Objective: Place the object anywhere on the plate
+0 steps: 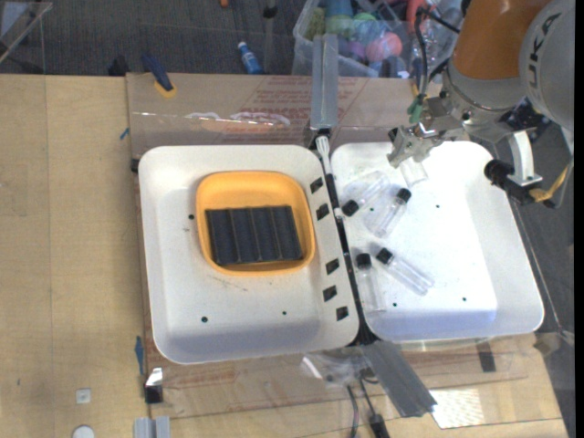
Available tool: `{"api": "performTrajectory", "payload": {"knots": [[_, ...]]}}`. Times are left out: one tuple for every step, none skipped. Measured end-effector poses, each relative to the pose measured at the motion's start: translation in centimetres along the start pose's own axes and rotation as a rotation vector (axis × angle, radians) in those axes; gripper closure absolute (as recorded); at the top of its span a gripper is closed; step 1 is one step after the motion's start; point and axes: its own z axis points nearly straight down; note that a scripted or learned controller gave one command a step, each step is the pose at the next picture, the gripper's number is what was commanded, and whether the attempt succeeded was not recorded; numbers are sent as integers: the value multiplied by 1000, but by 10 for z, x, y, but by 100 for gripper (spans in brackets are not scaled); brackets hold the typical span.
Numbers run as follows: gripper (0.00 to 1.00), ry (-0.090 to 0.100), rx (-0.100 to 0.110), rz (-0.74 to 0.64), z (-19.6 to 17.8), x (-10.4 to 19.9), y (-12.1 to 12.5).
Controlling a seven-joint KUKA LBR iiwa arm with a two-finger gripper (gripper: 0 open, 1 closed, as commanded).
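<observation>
- The arm (511,26) comes in from the upper right of the frame, its orange band large and close to the camera, with grey casing to the right of it.
- Below the band the wrist bends down and to the left, ending over the upper left corner of the right bin (474,272).
- The gripper (408,146) hangs at that corner, pointing down and slightly left; something pale and clear shows at its tip, but whether that is a vial or the fingers themselves cannot be told, and so neither can its state.
- A black and white part of the arm sits at the right bin's upper right edge.
- Several clear vials with black caps lie in the left half of the right bin: one vial (391,210) just below the gripper, tilted, with its cap toward the upper right.
- A second vial (362,194) lies to its left, cap near the divider between the bins.
- A third vial (403,270) lies lower, slanting toward the lower right, with another black cap just to its left.
- The plate (255,190) is orange, with a dark ribbed insert in its middle, and sits in the upper middle of the left bin (182,327).
- No vial lies on the plate; all are in the other bin, well apart from it.
</observation>
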Motion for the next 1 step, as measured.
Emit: {"api": "performTrajectory", "payload": {"knots": [[100,-1,-1,-95,-19,9,2]]}}
